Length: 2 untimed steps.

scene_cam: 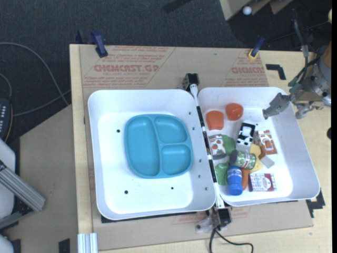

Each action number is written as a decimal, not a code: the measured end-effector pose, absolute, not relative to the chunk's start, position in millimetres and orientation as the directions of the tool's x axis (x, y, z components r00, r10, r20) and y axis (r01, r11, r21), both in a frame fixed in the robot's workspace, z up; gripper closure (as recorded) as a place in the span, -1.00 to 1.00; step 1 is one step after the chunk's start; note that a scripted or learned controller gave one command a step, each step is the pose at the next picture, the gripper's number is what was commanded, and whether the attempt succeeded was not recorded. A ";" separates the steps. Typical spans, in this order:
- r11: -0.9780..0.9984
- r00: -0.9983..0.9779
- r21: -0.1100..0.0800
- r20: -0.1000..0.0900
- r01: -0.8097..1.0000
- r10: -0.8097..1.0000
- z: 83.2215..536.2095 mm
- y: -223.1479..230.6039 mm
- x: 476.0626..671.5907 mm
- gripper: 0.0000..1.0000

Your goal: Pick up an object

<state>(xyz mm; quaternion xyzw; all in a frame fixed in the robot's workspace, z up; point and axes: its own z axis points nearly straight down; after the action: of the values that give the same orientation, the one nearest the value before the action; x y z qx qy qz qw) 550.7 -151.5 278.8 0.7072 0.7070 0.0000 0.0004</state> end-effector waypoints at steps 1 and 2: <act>0.001 -0.001 -0.002 0.001 1.000 1.000 185.0 -119.9 591.1 -1.00; -0.001 0.001 0.002 -0.001 1.000 1.000 85.5 -129.9 611.2 -1.00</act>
<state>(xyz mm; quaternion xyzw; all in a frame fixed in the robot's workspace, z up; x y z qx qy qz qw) 611.2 -129.9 85.5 0.7074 0.7068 0.0003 0.0009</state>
